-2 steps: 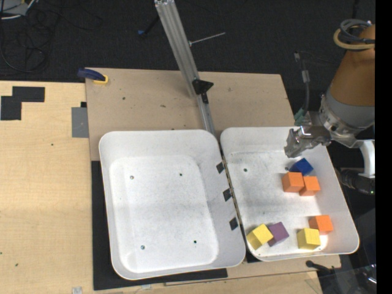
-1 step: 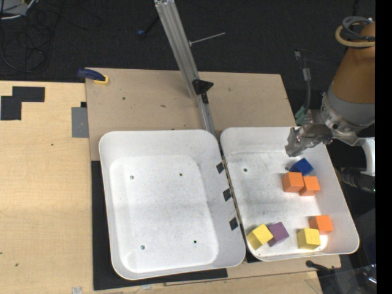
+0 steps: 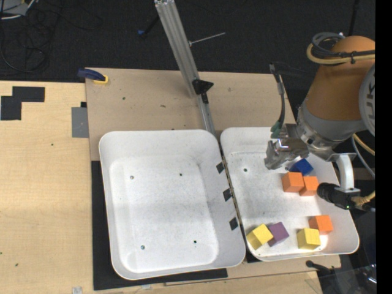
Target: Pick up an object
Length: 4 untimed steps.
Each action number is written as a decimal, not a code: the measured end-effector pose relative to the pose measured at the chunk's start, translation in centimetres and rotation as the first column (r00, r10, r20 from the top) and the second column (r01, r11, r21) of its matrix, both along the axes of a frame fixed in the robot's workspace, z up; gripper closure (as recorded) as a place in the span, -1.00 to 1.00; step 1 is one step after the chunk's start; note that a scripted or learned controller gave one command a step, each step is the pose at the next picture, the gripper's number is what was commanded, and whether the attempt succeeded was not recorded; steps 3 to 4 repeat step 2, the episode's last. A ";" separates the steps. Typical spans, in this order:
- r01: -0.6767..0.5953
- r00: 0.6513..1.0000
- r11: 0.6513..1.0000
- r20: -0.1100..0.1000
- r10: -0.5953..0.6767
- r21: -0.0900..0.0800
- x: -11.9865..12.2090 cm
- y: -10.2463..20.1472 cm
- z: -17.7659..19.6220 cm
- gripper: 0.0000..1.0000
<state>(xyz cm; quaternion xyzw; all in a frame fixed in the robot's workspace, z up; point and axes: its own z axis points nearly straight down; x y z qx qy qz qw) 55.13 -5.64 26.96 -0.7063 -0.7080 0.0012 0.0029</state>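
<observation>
Seven blocks lie in the right bin (image 3: 245, 141): two yellow, three orange, one purple and one blue. My tool (image 3: 277, 158) hangs low over the bin's far part, and I cannot tell how it stands or whether it has hold of anything. The blue block (image 3: 302, 166) sits just beside it, partly hidden under my wrist, touching the orange pair (image 3: 299, 183) in front of it. None of the blocks has a clear long axis; they look like cubes, most turned at a slant to the bin's walls. Near the front wall, a yellow block (image 3: 260, 235) touches the purple block (image 3: 278, 232), and another yellow block (image 3: 308, 239) touches the third orange block (image 3: 321, 224). The left bin (image 3: 116, 141) stands beside on the desk (image 3: 141, 103).
</observation>
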 end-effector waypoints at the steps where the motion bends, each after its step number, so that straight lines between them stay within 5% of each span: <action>1: -0.001 1.000 1.000 -0.001 0.001 0.000 -1.9 5.5 -1.6 1.00; 2: -0.002 1.000 1.000 0.000 0.002 0.000 -3.4 11.0 -3.2 1.00; 4: -0.002 1.000 1.000 0.000 0.002 0.000 -3.4 11.0 -3.2 1.00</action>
